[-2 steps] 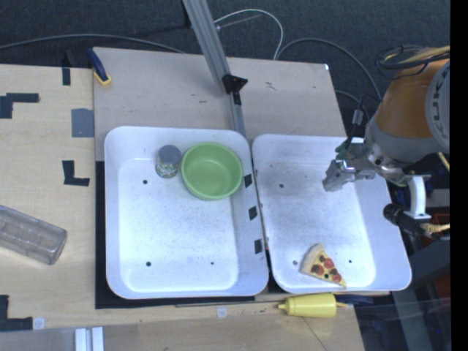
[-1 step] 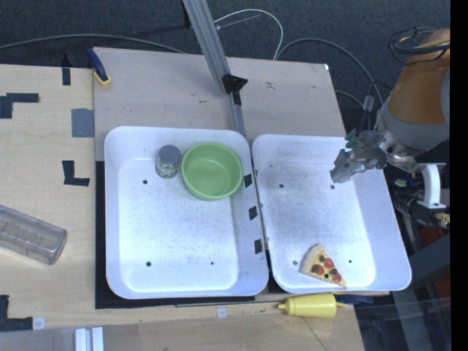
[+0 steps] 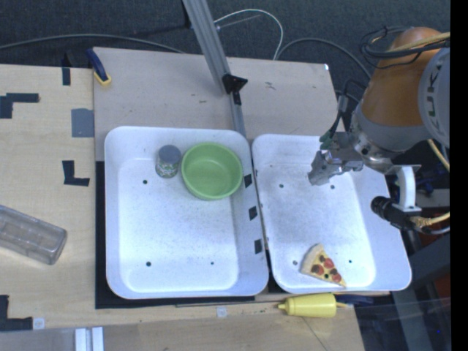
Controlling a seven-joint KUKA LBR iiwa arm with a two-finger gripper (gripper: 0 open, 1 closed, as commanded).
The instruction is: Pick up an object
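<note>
A toy pizza slice (image 3: 322, 264) lies near the front of the right bin (image 3: 292, 210). A green bowl (image 3: 212, 170) and a small grey-lidded jar (image 3: 168, 161) stand at the back of the left bin (image 3: 175, 247). My gripper (image 3: 322, 172) hangs over the back part of the right bin, well behind the pizza slice and to the right of the bowl. Nothing shows between its fingers.
A yellow bottle (image 3: 311, 306) lies on the bench just in front of the right bin. A clear plastic container (image 3: 29, 234) lies at the far left. A grey pole (image 3: 208, 35) slants over the back of the bins. Cables run behind.
</note>
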